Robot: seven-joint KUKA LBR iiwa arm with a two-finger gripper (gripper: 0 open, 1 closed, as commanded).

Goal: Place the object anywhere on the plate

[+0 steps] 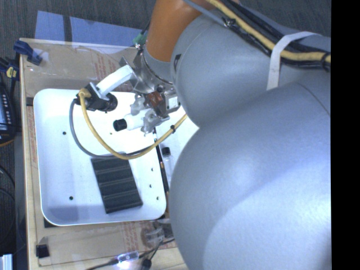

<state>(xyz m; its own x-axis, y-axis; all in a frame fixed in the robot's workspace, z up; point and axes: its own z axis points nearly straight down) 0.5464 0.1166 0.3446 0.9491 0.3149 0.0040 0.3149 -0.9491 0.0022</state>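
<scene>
Pincer [147, 116] over left bin [50, 151], above ribbed black object [116, 184]; grip state cannot be told.

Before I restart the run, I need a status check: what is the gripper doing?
Gripper: over the left white bin; whether it is open, closed or holding anything cannot be told.

Object [116, 185]: a flat, dark grey to black rectangular slab with ridges running across its width
Object pose: lying flat, long axis tilted slightly off the bin's sides, its upper end leaning toward the left
Object place: on the floor of the left white bin [56, 151], in the lower middle part, its lower end close to the bin's bottom edge and nearer the lower right corner
Object state: resting free, untouched
Plate: cannot tell which item it is
</scene>
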